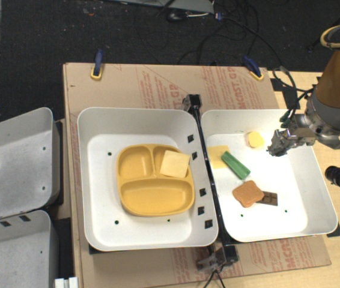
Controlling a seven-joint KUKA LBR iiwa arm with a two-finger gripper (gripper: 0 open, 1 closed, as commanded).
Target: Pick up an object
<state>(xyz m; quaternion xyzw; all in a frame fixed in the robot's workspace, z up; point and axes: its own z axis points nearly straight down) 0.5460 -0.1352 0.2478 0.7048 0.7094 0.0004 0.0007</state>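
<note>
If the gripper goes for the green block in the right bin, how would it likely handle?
The green block looks like a rigid bar with flat faces, so it probably won't roll or flop. It overlaps the yellow piece, so a push may drag that along. Its elongated shape suggests gripping across the narrow width.

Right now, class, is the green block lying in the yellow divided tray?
No, the green block lies in the right bin, while the yellow divided tray sits in the left bin.
</note>
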